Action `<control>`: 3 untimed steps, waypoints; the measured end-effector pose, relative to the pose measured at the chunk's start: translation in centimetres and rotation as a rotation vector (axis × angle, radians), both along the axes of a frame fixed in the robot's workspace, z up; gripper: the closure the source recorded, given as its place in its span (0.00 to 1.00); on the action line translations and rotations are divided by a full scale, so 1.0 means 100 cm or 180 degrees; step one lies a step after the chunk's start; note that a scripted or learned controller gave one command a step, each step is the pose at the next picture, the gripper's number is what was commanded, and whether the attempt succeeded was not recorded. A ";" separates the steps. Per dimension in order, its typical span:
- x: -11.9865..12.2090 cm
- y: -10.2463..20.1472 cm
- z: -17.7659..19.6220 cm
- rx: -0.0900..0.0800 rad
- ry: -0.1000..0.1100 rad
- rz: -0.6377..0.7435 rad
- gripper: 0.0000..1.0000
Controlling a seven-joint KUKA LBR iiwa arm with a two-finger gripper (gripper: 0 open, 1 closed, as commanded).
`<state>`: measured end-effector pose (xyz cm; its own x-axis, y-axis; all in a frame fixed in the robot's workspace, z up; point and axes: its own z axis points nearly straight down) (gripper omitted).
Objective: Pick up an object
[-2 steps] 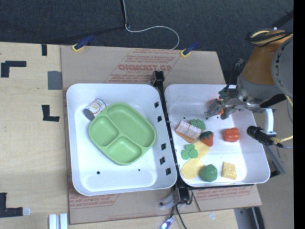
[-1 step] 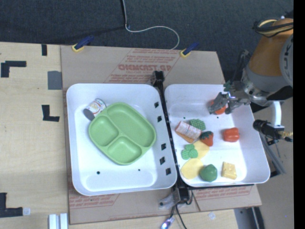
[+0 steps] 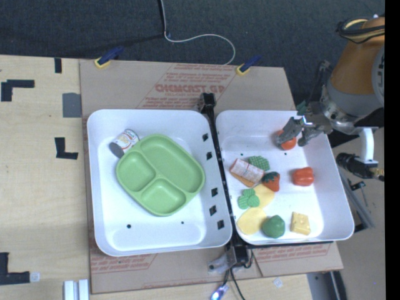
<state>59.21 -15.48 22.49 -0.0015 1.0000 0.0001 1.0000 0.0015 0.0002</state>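
My gripper [image 3: 296,135] is over the far right part of the right bin [image 3: 331,186], reaching in from the right. A small orange-red toy [image 3: 287,144] lies right at its left tip, touching or just beneath it; I cannot see whether it is held. Other toy foods lie in the same bin: a red tomato [image 3: 303,177], a tan bread piece [image 3: 245,172], a strawberry [image 3: 271,181], green leafy pieces [image 3: 250,199], a yellow piece [image 3: 251,220], a green ball [image 3: 273,227] and a yellow cheese cube [image 3: 300,224].
The left bin [image 3: 106,217] holds a green divided plate [image 3: 160,174] and a small can [image 3: 124,142] at its far left. A black divider with clips [image 3: 215,167] runs between the bins. A white cable [image 3: 187,39] lies beyond the cardboard base.
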 end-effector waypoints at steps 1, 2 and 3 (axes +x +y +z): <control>0.039 0.047 0.007 0.0003 -0.0005 0.0015 1.00; 0.069 0.065 -0.002 0.0000 0.0000 0.0007 1.00; 0.061 0.066 -0.010 -0.0004 0.0006 -0.0003 1.00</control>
<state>65.27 -8.84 21.45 -0.0005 1.0000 -0.0013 1.0000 0.0005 -0.0017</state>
